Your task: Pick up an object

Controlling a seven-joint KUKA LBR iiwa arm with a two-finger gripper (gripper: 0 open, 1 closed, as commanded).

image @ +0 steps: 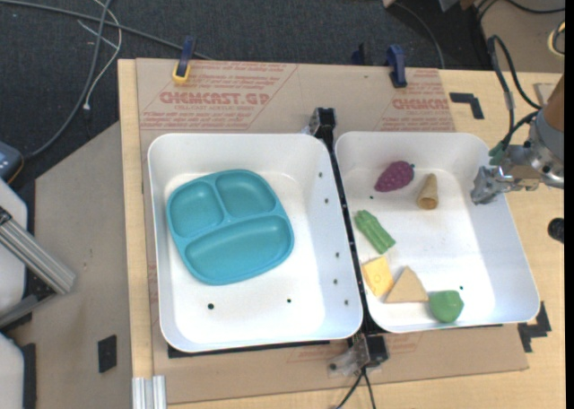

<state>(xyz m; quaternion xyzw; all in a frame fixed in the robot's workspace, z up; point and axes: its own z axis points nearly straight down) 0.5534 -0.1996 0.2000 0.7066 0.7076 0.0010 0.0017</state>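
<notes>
While the tool (485, 188) is poised over the right bin's (502, 255) far right rim, its state cannot be told; the purple grapes (394, 176) are seen lying nearby, untouched.

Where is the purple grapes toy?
The purple grapes lie in the right bin, near its far edge, just left of the little cone.

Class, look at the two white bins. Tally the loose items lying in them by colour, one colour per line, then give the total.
Green: 2, a ridged green plastic pickle and a rounded green plastic piece
Yellow: 1, a yellow plastic cheese wedge
Tan: 2, a tan plastic cone and a tan plastic triangular slice
Purple: 1, a purple plastic grape bunch
Teal: 1, a teal plastic divided plate
Total: 7
</notes>
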